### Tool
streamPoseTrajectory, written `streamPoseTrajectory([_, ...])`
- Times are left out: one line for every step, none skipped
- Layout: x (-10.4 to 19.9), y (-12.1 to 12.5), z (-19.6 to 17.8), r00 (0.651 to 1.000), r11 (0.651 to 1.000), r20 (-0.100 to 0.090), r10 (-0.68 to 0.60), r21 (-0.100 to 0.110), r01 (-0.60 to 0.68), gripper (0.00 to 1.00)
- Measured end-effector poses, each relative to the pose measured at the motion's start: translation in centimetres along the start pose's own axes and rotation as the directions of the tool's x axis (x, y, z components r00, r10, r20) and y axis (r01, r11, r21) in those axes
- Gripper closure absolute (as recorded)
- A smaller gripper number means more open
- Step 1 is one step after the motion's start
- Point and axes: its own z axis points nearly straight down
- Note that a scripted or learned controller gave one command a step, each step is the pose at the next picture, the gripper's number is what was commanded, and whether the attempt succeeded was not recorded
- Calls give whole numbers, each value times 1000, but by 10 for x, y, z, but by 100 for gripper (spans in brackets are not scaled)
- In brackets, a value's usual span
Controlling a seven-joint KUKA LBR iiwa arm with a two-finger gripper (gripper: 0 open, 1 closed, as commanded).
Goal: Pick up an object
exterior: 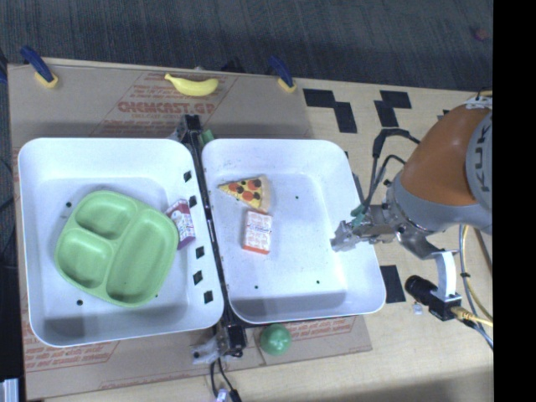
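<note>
- I see the hand (345,238) at the R bin's (293,304) right wall; can't tell its state, nothing visibly held.
- Pizza slice (245,191) & orange packet (257,232) lie in R bin, apart from hand.
- L bin (42,162): green tray (115,247), small wrapper (182,222) beside it.

Fixed overhead camera looks slantwise onto both bins (33,166).

The cardboard sheet (159,107) under the bins bore red lettering that read "CHEMCAST GP". Smaller red print along its edges was too blurred to read.
</note>
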Motion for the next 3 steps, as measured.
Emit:
streamPoseTrajectory([-14,-1,-7,1000,1000,0,4,-1,-4,100])
streamPoseTrajectory([-13,-1,-5,1000,1000,-1,3,1,-3,100])
streamPoseTrajectory([33,0,-11,1000,1000,-1,-1,1,1,100])
